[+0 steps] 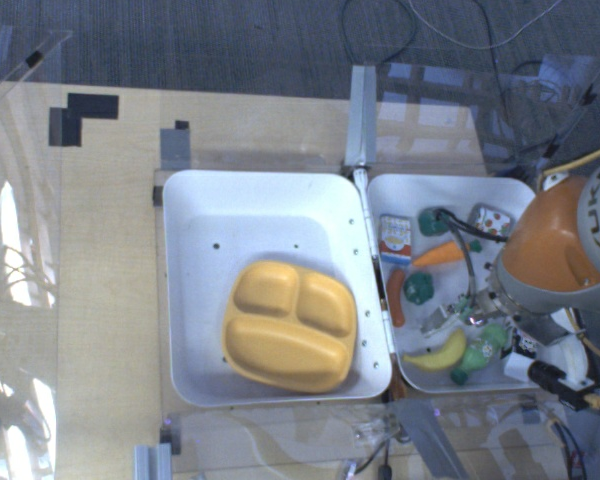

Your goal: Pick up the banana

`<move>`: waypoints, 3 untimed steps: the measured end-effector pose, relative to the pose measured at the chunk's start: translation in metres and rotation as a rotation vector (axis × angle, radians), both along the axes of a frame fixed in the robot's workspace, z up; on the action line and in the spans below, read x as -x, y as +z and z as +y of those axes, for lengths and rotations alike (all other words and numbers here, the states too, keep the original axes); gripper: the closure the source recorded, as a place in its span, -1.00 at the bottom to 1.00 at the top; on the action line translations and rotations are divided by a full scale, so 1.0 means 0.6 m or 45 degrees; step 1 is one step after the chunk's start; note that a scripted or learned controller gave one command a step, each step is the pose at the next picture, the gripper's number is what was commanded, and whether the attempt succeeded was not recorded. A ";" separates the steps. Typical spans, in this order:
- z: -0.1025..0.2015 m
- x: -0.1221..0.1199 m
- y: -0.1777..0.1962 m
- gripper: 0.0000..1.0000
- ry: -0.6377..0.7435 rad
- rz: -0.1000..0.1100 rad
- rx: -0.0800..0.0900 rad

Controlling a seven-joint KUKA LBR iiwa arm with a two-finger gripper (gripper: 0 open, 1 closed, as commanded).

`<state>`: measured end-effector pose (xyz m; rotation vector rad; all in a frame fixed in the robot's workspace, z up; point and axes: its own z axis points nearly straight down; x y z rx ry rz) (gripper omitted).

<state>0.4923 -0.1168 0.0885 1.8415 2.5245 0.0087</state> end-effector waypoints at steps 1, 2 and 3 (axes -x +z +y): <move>0.003 -0.004 0.016 1.00 0.004 -0.003 -0.003; 0.003 -0.004 0.016 -1.00 0.004 -0.002 -0.003; -0.015 0.000 0.001 -1.00 0.191 0.003 -0.006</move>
